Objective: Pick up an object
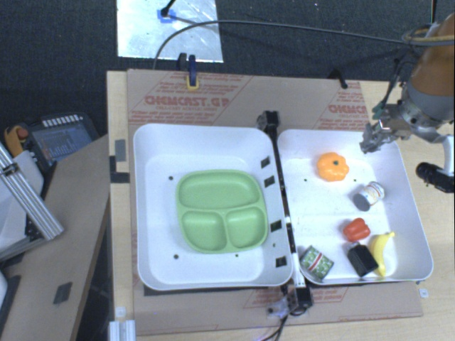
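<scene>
Gripper (372, 138) hovers over the right bin's (412, 212) one o'clock corner, fingers' state unclear. Pumpkin (332, 166) sits at its eight o'clock; can (368, 195), pepper (357, 229), banana (384, 250) toward six.

A pale green divided plate (217, 211) is seen in the white left bin (153, 190). In the white right bin (405, 190) colours are mixed — an orange pumpkin (332, 166), a red pepper (357, 229), a yellow banana (383, 251), a black block (362, 260), a grey-and-white can (368, 195) and a green-labelled packet (316, 262).
</scene>
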{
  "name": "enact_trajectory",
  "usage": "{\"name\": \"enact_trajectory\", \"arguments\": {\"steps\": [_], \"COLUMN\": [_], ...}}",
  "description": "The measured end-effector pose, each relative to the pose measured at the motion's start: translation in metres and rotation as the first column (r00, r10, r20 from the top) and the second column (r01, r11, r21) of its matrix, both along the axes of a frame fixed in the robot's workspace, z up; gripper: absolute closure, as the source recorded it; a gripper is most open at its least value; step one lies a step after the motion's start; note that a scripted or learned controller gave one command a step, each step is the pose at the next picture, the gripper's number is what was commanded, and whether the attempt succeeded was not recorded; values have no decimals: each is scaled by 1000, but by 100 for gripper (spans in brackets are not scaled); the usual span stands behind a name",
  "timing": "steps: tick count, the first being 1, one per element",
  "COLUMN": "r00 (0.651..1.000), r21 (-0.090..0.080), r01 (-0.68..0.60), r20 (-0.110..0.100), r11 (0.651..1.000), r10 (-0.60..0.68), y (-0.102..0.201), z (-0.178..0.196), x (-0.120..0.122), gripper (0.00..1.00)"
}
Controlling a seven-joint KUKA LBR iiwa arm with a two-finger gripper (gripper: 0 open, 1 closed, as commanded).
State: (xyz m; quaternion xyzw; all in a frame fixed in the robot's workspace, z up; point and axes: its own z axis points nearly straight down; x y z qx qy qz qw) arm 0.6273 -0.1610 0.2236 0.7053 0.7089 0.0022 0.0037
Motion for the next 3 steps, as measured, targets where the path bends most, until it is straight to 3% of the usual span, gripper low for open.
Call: {"name": "enact_trajectory", "arguments": {"steps": [2, 3], "r00": [1000, 1000], "r21": [4, 4], "r01": [-4, -5], "r20": [-7, -7], "r11": [1000, 1000], "r10": [4, 5], "y": [101, 158], "z": [18, 9], "x": [-13, -7], "gripper": [100, 100]}}
